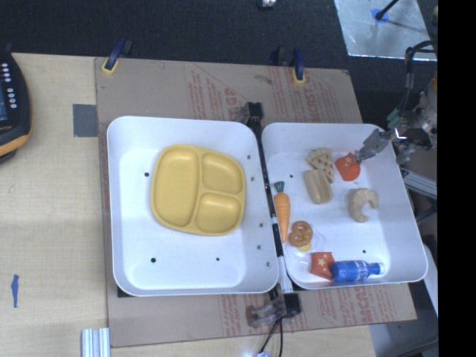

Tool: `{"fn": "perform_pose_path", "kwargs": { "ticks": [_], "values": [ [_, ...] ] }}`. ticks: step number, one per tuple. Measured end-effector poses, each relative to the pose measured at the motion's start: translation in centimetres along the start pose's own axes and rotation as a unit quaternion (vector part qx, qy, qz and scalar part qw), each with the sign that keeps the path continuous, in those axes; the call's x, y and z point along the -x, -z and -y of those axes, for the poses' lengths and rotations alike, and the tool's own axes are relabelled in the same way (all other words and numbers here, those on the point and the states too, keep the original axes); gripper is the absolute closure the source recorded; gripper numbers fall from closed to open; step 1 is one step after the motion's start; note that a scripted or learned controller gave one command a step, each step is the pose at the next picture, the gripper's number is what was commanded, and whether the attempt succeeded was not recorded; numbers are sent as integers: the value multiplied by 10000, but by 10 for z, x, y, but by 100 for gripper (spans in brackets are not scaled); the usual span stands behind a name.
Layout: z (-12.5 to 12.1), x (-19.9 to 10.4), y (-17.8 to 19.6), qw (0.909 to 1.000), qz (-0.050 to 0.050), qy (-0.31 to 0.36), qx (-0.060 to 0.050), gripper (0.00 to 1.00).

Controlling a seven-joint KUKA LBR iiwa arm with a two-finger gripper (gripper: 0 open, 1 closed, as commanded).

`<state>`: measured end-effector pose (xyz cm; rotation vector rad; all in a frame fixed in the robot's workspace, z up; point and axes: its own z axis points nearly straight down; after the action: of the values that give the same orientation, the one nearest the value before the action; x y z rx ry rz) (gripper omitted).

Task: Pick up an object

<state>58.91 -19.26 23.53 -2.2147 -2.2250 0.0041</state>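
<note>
The right bin [398,199] holds several toy foods: a red strawberry-like piece [347,169], a tan waffle piece [320,157], a beige bun [317,187], a croissant [362,204], an orange carrot [282,206], a pretzel [300,233], a small red box [321,263] and a blue bottle [355,271]. My gripper [367,149] reaches in from the right edge, its grey tip slanting down to the upper right side of the red piece. It sits right at the piece, and contact is unclear.
The left bin [126,199] holds a yellow divided plate [198,190]. Clamps [297,67] pin the cardboard under both bins. A black and orange handset [11,103] lies at the far left. Cables and fittings crowd the right edge by the arm.
</note>
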Motion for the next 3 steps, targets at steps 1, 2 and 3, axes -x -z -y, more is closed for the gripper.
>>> {"fn": "perform_pose_path", "kwargs": {
  "ticks": [1, 2, 3],
  "values": [
    [-60, -27, -125, 10000, 6, -5, 23, 0],
    [26, -27, -125, 10000, 2, -8, -10, 0],
    [23, -25, -113, 10000, 21, -4, 19, 100]
  ]
}}
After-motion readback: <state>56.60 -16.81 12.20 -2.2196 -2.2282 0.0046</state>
